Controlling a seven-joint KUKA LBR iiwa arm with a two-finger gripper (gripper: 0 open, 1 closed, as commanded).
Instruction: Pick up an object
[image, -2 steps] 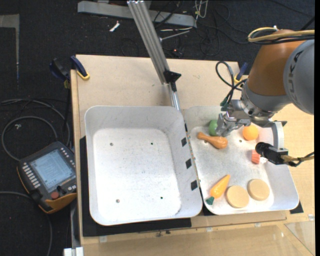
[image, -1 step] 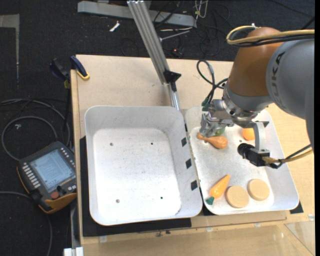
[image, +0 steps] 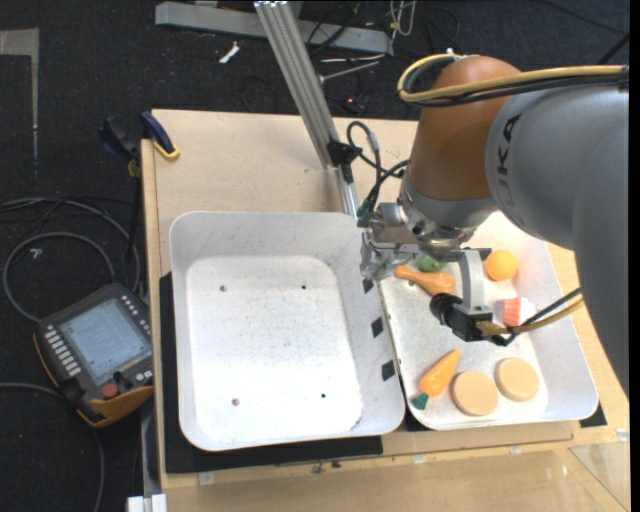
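Note:
The right bin (image: 560, 400) holds several toy foods. An orange carrot with a green top (image: 427, 281) lies near the bin's upper left, just right of my gripper (image: 372, 262). A second carrot (image: 439, 371) lies near the front, beside two tan round discs (image: 476, 392) (image: 518, 378). An orange ball (image: 500, 265) and a red-and-white piece (image: 513, 310) sit further right. My gripper hangs low over the right bin's left rim, between the two bins. The big grey wrist hides part of the bin's back.
The left bin (image: 190, 240) is a shallow white tray with a speckled floor. A slanted metal pole (image: 305, 85) rises from the bench behind the bins. A black cable clamp (image: 462, 317) hangs off the arm over the right bin. A teach pendant (image: 95, 345) lies off the bench at left.

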